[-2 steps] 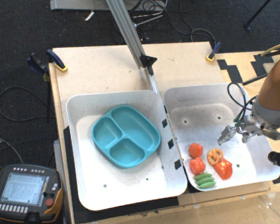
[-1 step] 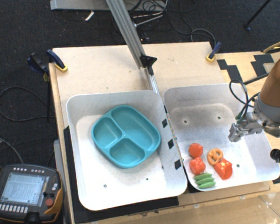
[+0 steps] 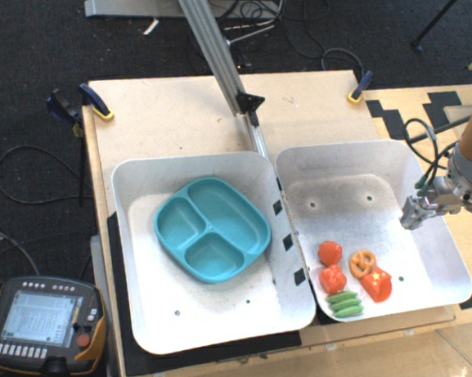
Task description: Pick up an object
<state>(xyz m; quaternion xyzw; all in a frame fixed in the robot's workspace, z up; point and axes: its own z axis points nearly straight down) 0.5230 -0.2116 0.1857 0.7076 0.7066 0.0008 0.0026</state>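
Gripper (image 3: 413,211) sits over the right bin (image 3: 381,158), near its right wall; whether the fingers are apart or together, cannot tell. Nothing visible between them. Small items cluster at that bin's front: two red pieces (image 3: 330,253) (image 3: 333,279), a pretzel (image 3: 361,262), a red-orange block (image 3: 377,284), a green pod (image 3: 344,303). All lie well apart from the gripper. Left bin (image 3: 148,314) holds a teal divided plate (image 3: 212,228). Both bins rest on the tabletop (image 3: 172,115).
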